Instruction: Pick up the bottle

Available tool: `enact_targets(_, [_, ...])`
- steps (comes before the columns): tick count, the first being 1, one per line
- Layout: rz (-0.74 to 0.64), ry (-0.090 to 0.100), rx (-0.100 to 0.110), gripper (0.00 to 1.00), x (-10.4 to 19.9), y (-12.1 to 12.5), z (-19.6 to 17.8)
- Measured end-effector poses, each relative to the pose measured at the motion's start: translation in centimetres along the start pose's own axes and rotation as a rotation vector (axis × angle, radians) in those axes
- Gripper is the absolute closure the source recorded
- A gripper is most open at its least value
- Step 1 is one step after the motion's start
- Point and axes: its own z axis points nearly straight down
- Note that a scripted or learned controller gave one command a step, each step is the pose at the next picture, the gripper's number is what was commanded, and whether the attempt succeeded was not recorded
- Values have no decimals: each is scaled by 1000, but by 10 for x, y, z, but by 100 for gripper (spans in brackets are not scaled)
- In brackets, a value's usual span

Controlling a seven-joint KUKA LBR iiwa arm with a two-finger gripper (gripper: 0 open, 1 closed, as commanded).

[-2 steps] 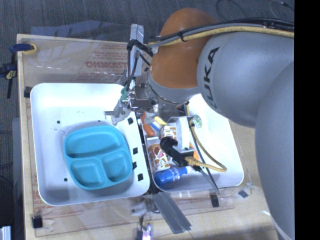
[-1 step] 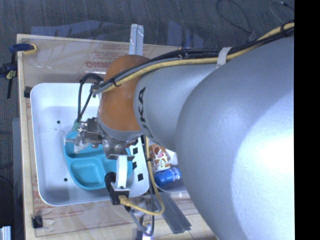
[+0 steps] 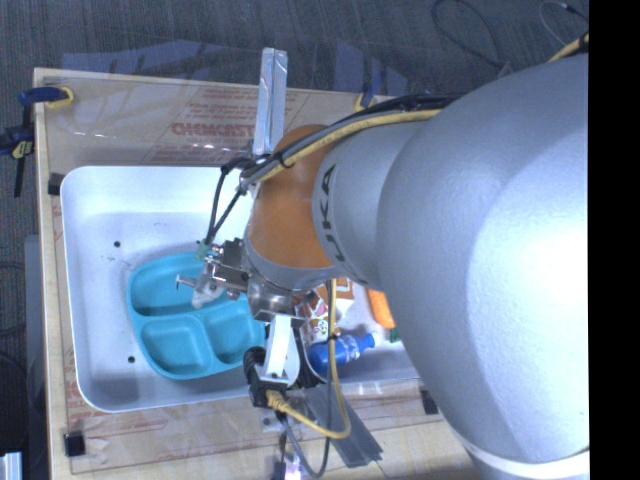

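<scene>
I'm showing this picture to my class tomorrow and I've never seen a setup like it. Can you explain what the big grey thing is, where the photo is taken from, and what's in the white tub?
The big grey shape is a robot arm, with an orange band just above its wrist. It reaches in from the right. The camera sits fixed above the bench, looking down at a slant, so the arm looks huge and hides much of the scene.

Below it is a shallow white bin. In the bin lies a blue tray with compartments. The arm's gripper hangs over that tray; I can't tell whether it holds anything.

Beside the tray, partly hidden under the arm, is a blue bottle, which the robot is meant to pick up, plus some orange and printed packaging I can't identify.
</scene>
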Motion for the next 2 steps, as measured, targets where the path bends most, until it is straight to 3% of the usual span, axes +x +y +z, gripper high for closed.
enact_targets(1, [134, -1, 2, 0, 42, 53, 72])
enact_targets(2, [174, 2, 1, 0, -79, 25, 0])
